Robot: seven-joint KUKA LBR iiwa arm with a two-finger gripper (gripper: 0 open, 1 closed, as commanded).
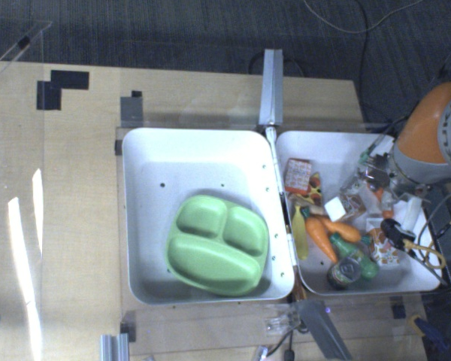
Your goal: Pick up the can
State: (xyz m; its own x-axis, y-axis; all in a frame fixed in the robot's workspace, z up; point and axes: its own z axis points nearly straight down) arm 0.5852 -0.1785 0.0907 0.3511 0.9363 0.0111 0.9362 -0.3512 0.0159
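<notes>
The can [345, 272] is small, dark and round with a greenish top. It stands near the front wall of the right bin [338, 147], beside a green toy [367, 268] and just in front of two orange carrots [325, 236]. My gripper [373, 171] hangs over the right side of this bin, well behind the can and apart from it, above a heap of small packets. The grey wrist and orange band [427, 131] rise behind it to the right.
The left bin [146, 156] holds a green divided plate [219, 244]. In the right bin lie a red snack packet [298, 175], a yellow item [299, 235], a white block [335, 208] and other small clutter. Cables trail at the right edge.
</notes>
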